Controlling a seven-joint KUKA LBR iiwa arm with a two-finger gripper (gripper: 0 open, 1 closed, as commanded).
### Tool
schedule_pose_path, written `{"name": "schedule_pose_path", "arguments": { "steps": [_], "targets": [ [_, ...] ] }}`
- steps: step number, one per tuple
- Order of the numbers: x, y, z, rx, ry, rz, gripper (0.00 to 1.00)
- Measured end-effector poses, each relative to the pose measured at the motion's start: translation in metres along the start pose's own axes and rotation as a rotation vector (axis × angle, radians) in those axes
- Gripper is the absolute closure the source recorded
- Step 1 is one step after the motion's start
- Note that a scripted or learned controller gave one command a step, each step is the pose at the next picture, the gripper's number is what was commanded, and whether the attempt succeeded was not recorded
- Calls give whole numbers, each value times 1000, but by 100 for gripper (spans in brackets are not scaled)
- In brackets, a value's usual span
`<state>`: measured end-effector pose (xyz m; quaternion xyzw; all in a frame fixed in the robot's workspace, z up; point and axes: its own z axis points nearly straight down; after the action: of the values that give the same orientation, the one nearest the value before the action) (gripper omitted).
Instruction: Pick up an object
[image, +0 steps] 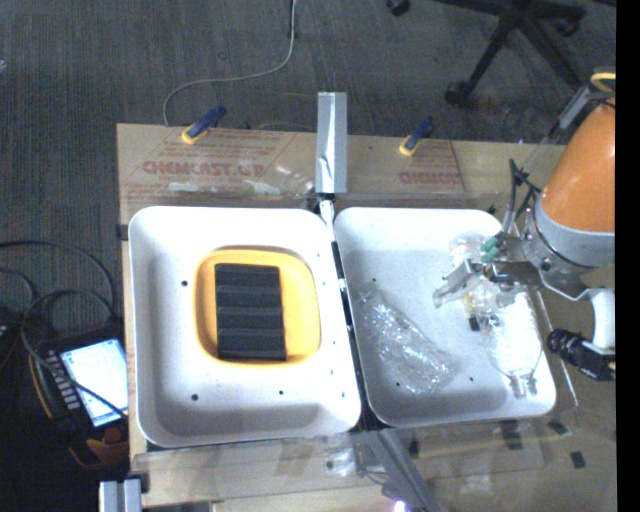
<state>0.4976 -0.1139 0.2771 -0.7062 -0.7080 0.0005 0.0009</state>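
Observation:
In the left bin (160, 330) lies a yellow tray-like object with a black ribbed insert (255, 308). The right bin (400, 240) holds a crinkled clear plastic bag (402, 342) near its middle. A clear plastic packet (514, 350) rests by its right wall. My gripper (478, 285) hangs low over the right part of the right bin, just above the upper end of that clear packet. More clear plastic (466, 247) sits just behind it. The plastic's glare hides what lies under the gripper.
The arm's orange band and grey wrist (585, 190) cover the right bin's far right corner. A metal post (331, 140) stands behind the seam between the bins. Two blue and yellow clamps (204, 123) hold the bench's back edge.

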Motion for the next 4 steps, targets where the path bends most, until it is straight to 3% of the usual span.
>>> {"name": "schedule_pose_path", "arguments": {
  "steps": [1,2,3,4],
  "targets": [
    [0,0,0,0,0,0,0],
    [-34,34,67,1,0,-81,0],
    [-92,90,89,1,0,72,0],
    [-98,114,168,-19,-5,-10,0]
  ]
}}
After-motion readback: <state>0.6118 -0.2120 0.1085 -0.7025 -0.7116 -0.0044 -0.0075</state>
